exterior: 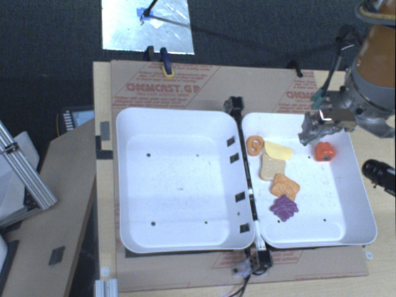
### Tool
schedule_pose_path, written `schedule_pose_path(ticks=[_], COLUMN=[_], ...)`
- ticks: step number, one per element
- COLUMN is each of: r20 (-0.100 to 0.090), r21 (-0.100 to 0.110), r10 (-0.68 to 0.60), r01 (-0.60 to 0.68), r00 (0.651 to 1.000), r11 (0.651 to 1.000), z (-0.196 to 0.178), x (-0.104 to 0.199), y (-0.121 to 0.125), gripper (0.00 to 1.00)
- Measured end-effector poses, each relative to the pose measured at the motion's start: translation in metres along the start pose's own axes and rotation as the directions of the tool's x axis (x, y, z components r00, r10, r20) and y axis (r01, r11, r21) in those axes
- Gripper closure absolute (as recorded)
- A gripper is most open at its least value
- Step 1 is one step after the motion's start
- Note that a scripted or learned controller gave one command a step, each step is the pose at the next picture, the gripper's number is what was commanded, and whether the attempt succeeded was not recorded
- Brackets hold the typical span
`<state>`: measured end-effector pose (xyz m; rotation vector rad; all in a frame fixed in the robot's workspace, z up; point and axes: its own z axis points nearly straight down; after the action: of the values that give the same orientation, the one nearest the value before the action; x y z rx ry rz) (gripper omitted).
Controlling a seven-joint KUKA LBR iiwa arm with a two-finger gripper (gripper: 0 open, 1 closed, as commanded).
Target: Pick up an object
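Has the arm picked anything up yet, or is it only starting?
Nothing looks picked up yet. The toy foods all lie on the floor of the right bin: pretzel, cheese wedge, bread slice, orange biscuit and purple grapes. In hand: the gripper hangs beside the red tomato. Left: grasping something and lifting it.

One fixed camera looks down from above the bench at a slant, far enough back to take in both white bins (179, 119) side by side, while the arm (371, 73) enters from the right.
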<state>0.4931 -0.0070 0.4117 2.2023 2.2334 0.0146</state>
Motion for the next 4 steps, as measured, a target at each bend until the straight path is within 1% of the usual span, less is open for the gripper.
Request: schedule_pose_path(ticks=[1,2,3,4], r20=[0.0,-0.001,0.004,0.009], r21=[0.001,0.006,0.017,0.026], r10=[0.003,0.002,0.004,0.013], r01=[-0.003,-0.002,-0.004,-0.013], r00=[1.0,1.0,1.0,1.0], r11=[1.0,1.0,1.0,1.0], z=[-0.064,-0.083,0.002,0.166], x=[0.066,0.145,0.217,0.211], y=[-0.005,-0.004,0.013,-0.008], gripper=[1.0,1.0,1.0,1.0])
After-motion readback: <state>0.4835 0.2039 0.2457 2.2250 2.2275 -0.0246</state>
